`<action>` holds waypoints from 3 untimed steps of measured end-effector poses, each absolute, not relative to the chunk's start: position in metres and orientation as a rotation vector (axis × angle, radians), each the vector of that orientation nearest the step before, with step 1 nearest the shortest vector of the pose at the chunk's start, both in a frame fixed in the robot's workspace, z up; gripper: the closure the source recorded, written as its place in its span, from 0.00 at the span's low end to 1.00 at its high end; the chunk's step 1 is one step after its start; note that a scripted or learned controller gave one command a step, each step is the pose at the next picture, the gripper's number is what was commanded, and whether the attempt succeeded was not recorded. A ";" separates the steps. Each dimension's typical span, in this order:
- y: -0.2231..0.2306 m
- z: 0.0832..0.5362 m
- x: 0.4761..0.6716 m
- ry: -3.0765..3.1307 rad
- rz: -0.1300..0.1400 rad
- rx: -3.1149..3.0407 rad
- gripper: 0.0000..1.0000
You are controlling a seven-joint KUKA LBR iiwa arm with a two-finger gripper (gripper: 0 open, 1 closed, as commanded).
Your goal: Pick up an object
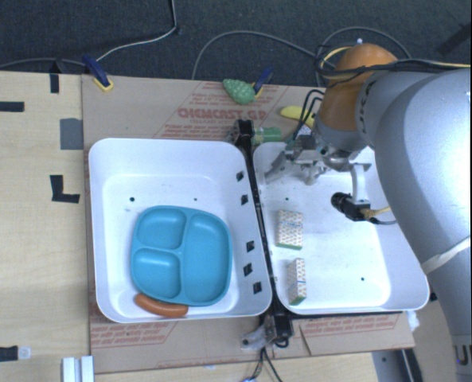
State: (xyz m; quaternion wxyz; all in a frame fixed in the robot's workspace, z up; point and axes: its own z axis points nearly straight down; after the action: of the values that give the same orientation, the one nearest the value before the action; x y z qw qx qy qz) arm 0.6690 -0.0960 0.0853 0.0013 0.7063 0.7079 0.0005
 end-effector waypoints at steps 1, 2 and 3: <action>-0.105 0.086 0.611 2.220 0.001 2.219 0.00; -0.095 0.086 0.623 2.220 0.001 2.218 0.00; -0.101 0.086 0.561 2.219 0.002 2.219 0.00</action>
State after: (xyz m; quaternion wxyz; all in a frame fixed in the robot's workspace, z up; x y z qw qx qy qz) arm 0.5607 -0.1015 0.0865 0.0019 0.7072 0.7070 0.0008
